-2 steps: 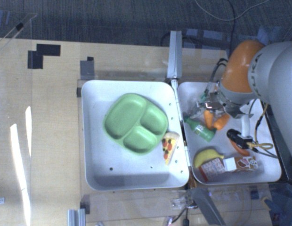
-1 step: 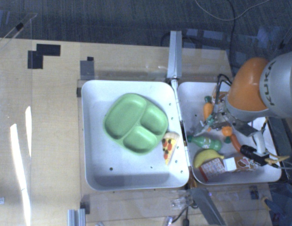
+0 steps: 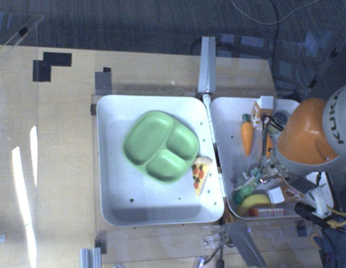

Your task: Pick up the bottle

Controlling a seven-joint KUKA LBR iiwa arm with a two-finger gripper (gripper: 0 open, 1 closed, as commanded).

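1. Two white bins sit side by side on the bench: left bin [image 3: 114,205], right bin [image 3: 231,149], walls touching along the middle divider.
2. Near corner of the right bin: a cluster of small items. A banana [image 3: 256,200] lies flat, with a red item [image 3: 268,211] just beside it against the near wall.
3. Bottle [image 3: 242,195]: taken to be the dark green rounded body touching the banana's left end, in the near-left corner of the right bin. The ID is uncertain because the object is small and partly hidden.
4. Gripper [image 3: 261,175] is low over that cluster, just beyond the banana and bottle. Claw state: cannot tell, too cluttered. Nothing is seen held.
5. Arm's orange band [image 3: 304,135] covers the bin's right side.
6. Left bin: a pizza slice [image 3: 201,175] lies by the right wall, touching the rim of a green plate [image 3: 161,146]. The plate has three compartments and sits mid-bin.
7. Farther in the right bin: a carrot [image 3: 247,137] lies lengthwise, and a small carton [image 3: 262,108] is near the far wall.
8. Beyond the bench: a cable [image 3: 273,15] loops over dark floor.
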